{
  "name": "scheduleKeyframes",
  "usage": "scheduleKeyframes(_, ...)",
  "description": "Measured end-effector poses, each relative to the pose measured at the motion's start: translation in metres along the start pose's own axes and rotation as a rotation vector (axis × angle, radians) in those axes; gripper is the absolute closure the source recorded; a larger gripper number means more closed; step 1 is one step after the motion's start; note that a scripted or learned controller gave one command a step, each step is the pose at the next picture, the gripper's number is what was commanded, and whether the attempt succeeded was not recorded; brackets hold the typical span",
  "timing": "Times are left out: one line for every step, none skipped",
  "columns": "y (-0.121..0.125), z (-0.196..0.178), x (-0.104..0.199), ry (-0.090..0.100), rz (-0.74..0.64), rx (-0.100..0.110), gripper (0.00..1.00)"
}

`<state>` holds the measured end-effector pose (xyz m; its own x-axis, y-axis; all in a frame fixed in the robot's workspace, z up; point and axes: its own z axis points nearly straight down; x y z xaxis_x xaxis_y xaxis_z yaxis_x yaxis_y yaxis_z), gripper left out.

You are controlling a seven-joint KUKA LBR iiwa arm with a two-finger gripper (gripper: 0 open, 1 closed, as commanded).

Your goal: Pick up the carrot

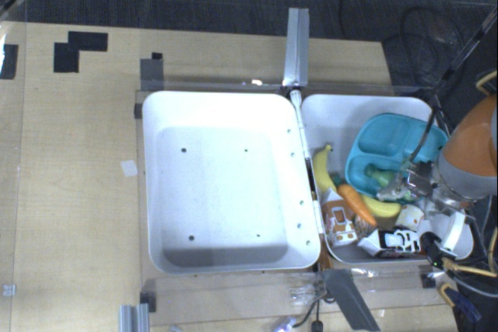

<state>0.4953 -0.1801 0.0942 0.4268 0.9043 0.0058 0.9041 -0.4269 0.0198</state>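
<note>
The carrot (357,204) is orange and lies slantwise in the right bin (366,106), near its front left. One end rests beside a small printed packet (339,221), and a yellow banana (382,207) lies against its right side. My gripper (401,184) hangs at the bin's right side, over the near edge of a blue sectioned tray (389,144). It is a short way right of the carrot and above it. Nothing shows between its tips.
A second banana (321,170) with a green tip lies along the right bin's left wall. A black and white packet (396,240) sits at its front edge. The left bin (156,190) is beside it. A metal post (296,47) rises behind the divider.
</note>
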Motion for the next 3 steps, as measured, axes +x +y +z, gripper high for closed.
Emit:
scheduleKeyframes(0.000,0.000,0.000,0.000,0.000,0.000,0.00)
scheduleKeyframes(-0.016,0.004,0.023,-0.005,-0.054,0.005,0.00)
scheduleKeyframes(-0.016,-0.005,0.023,-0.004,-0.057,0.007,1.00)
